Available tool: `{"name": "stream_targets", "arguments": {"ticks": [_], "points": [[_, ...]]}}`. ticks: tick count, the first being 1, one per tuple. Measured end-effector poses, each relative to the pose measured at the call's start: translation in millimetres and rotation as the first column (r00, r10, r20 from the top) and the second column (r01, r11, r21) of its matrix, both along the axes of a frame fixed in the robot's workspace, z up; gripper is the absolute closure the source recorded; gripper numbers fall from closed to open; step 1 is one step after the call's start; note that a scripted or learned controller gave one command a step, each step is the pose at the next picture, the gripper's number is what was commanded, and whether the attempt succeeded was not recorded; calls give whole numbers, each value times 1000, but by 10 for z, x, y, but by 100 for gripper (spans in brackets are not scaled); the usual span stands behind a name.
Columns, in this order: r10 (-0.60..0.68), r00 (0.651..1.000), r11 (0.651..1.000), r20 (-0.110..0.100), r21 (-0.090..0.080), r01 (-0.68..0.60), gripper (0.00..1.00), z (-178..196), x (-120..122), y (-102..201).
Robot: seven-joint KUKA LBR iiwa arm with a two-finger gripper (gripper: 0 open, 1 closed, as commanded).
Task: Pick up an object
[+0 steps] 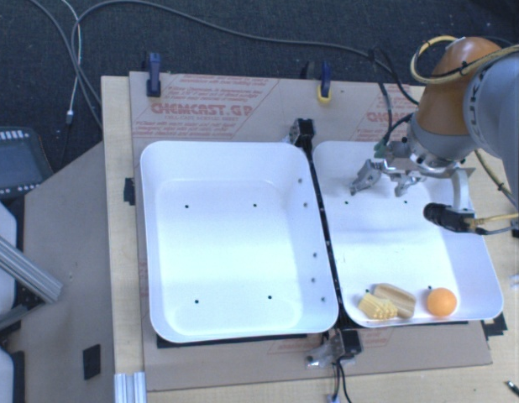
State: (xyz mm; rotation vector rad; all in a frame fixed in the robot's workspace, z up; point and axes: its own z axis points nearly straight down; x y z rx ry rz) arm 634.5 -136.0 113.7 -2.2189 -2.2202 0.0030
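Three small objects lie along the near edge of the right bin (385, 242): a yellow corn-like piece (376, 307), a tan bread-like piece (395, 295) touching it, and an orange ball (442, 301) a little to their right. My gripper (382, 177) hangs over the far part of the right bin, well away from those objects. Its two grey fingers are spread apart with nothing between them. The orange-banded wrist rises behind it at the upper right.
The left bin (234, 242) sits beside the right one, with a black divider strip (318, 225) between them. Cables run across the dark floor behind the bench. A black cable connector (448, 216) hangs beside the wrist over the right bin.
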Motion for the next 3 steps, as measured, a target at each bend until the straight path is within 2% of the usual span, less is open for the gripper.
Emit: {"name": "stream_targets", "arguments": {"ticks": [1, 2, 3], "points": [[0, 1000, 1000, 6, -1, 0, 100, 135, 15, -3], [0, 1000, 1000, 8, -1, 0, 100, 590, -29, 36], [0, 1000, 1000, 10, -1, 0, 100, 1227, 4, 54]]}}
